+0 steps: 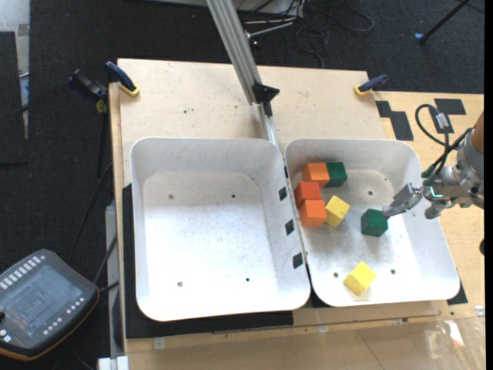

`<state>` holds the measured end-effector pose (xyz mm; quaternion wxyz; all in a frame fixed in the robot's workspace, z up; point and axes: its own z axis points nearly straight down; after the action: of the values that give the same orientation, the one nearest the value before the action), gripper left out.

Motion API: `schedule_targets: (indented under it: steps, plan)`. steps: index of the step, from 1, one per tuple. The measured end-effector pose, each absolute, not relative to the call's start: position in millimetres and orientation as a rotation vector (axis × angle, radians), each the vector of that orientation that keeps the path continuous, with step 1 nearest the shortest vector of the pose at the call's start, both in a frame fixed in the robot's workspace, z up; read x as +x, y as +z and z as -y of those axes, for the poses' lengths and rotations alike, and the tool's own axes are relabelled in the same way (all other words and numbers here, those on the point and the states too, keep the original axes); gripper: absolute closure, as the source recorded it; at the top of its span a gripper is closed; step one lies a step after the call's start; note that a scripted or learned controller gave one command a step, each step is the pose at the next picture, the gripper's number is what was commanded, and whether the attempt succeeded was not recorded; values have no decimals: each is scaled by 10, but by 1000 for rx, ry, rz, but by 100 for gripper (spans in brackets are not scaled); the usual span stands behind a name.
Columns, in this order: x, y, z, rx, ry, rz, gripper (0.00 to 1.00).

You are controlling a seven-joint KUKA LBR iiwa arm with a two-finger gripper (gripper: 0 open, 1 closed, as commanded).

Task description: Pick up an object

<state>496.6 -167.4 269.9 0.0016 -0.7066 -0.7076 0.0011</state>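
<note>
two white bins sit side by side; the right bin [431, 276] holds orange, yellow and green blocks. the gripper [400, 203] reaches in just beside one green block [374, 223]; its finger state is unclear.

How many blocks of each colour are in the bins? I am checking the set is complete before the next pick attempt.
Orange blocks: 3
Green blocks: 2
Yellow blocks: 2
Total: 7, all in the right bin.
</note>
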Motion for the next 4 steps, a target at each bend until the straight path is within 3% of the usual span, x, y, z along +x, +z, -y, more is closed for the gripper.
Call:
schedule_targets:
  steps: [1,4]
  plan:
    - [4973,2716,1674,-2221,0,2222,0]
    - [5085,1160,1599,-2219,4,2218,0]
